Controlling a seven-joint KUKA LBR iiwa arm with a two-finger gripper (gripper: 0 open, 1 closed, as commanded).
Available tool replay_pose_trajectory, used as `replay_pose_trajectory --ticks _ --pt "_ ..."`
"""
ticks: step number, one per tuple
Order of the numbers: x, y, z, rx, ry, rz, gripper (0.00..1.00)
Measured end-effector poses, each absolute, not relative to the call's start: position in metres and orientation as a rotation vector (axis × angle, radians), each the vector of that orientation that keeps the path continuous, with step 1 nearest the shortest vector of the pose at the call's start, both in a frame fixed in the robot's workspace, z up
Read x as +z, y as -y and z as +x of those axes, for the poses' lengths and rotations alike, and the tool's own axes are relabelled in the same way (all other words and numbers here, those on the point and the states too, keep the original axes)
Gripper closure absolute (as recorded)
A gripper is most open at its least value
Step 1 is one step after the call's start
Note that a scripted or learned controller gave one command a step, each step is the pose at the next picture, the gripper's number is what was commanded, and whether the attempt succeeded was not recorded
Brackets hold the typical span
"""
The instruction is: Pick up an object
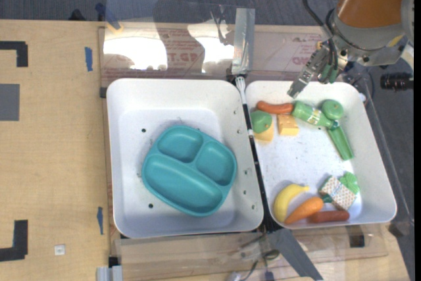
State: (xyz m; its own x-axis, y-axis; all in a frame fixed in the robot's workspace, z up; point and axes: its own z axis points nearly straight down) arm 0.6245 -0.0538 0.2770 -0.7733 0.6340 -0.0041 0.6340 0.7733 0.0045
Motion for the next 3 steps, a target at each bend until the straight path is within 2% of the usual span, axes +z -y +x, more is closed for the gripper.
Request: replay_pose_trajectory --ticks 1,2,3 --pt "0.281 -0.002 0.659 0.005 -3.012 0.869 1.00" --pt "0.367 -0.005 0.655 0.008 -2.936 1.080 1.00" --pt "0.342 -0.012 0.658 0.000 -2.970 1.020 1.00"
